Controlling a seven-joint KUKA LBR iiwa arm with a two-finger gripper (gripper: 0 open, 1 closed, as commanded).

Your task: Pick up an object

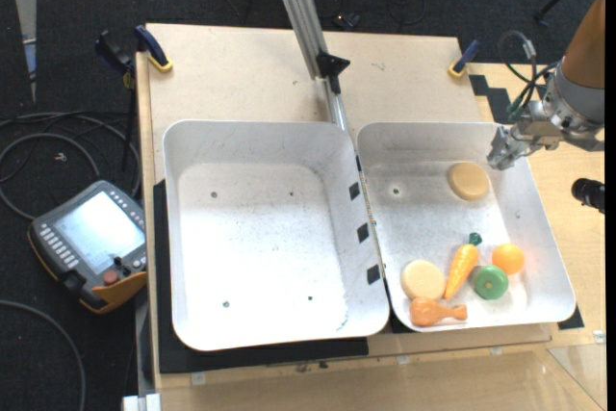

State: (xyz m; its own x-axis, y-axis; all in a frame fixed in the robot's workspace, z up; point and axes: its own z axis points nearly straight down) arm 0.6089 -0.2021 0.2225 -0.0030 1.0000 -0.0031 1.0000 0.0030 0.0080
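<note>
Nothing is lifted yet. Your tool point(501, 155) hangs at the right bin's point(539, 236) two o'clock rim, just beside the tan round piece point(469, 180); its grip state cannot be told. Grasp outstanding.

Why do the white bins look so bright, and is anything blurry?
In the camera view, overhead light washes out the floor of the shallow white left bin; the shallow white right bin glares near its front rim, behind the small toys; the metal pincer looks slightly soft; the dark floor around the bench is underexposed.
</note>
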